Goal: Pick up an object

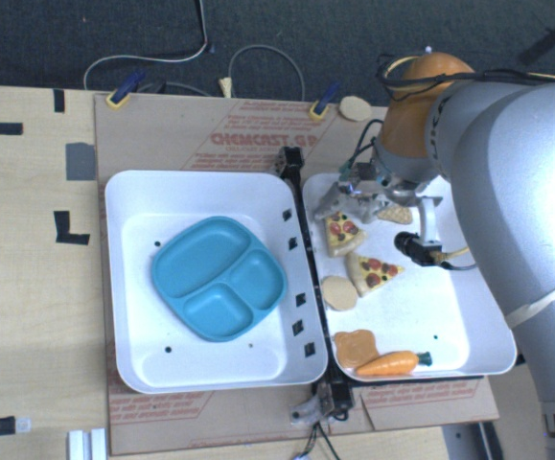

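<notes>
Status: nothing is lifted yet. Every item I can see lies flat on a bin floor. My jaws hang low over the far left corner of the right bin (469, 329), just above the upper pizza slice (342, 234). My own arm (507, 190) and the hardware on it crowd that spot, so I cannot tell how wide the jaws stand or whether anything sits between them. Judgement: the approach is about done; closing on something and lifting it are both left.

Likely target: the upper pizza slice, since it is nearest. It lies close to the right bin's left wall, point toward the near side.

Other candidates, same bin:
- pale cracker-like piece (393, 215), just right of the jaws
- lower pizza slice (375, 273), mid-bin
- round bun (339, 292), beside the lower slice; touching or just apart, I cannot say
- toast (354, 345) and carrot (389, 362), touching, against the near wall

Edges and room:
- The left wall and the black clips along the seam between the bins sit just beside the upper slice, so there is little clearance on that side.
- The middle and right of the right bin floor are bare. That is the open side for shifting or pulling away.
- Straight up looks unobstructed.
- The left bin (124, 257) holds a blue divided plate (219, 276), well apart from me.
- A beige oval piece (355, 108) lies on the cardboard sheet (248, 137) beyond both bins. I judge it no target.
</notes>
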`<state>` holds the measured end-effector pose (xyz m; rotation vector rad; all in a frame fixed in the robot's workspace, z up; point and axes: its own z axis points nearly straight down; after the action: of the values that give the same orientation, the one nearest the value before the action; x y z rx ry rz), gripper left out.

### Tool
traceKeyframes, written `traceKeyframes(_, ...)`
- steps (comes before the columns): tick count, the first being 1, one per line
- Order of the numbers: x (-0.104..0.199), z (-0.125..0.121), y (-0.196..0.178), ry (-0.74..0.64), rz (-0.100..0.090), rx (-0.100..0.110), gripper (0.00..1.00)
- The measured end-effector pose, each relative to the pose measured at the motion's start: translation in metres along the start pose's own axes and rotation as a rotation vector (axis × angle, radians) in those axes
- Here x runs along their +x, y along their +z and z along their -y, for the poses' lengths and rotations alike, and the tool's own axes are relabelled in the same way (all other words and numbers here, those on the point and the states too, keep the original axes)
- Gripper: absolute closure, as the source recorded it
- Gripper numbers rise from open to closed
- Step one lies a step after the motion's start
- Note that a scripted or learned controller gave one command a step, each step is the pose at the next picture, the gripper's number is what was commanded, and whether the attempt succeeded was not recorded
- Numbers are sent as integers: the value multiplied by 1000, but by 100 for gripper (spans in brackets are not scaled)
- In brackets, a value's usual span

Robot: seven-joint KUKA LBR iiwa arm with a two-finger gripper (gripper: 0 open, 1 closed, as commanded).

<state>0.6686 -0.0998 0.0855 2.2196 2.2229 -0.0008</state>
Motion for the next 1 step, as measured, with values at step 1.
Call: traceKeyframes(1,1,0,0,0,2,-1,0)
